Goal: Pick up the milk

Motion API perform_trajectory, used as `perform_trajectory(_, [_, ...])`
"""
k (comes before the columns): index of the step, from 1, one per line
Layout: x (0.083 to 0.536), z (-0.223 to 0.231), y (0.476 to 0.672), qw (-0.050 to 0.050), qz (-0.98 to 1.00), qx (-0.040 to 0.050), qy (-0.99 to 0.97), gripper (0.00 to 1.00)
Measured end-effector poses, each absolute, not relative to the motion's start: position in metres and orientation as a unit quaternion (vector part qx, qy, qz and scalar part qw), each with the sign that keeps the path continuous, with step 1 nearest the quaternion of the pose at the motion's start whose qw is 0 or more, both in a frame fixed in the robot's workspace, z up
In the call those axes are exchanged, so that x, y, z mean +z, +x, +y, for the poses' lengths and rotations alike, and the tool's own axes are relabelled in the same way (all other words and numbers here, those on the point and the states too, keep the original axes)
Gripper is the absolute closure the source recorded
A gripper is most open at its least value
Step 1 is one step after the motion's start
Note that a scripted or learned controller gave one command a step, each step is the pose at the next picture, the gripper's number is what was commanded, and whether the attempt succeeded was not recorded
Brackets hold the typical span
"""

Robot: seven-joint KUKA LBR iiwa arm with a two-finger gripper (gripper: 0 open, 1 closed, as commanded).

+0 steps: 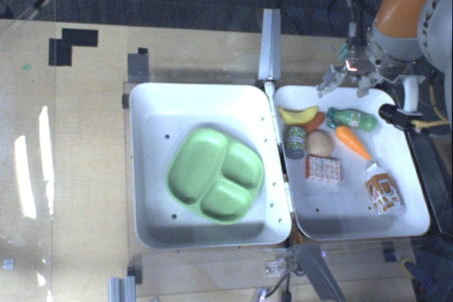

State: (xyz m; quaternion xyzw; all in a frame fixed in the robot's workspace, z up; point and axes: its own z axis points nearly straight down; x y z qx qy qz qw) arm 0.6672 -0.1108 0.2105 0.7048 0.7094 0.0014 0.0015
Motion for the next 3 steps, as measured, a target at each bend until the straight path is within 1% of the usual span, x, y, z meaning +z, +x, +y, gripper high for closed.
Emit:
perform_trajectory(1, [0.134,-0.166,0.591,0.001,0.626,0.0012,0.780,0.00])
perform_trajectory(2, [0.132,-0.187,0.535,0.002,0.658,0.0015,0.753,0.00])
perform_trajectory(3, [0.090,-0.197,0.492,0.008,0.658,0.0043,0.753,0.00])
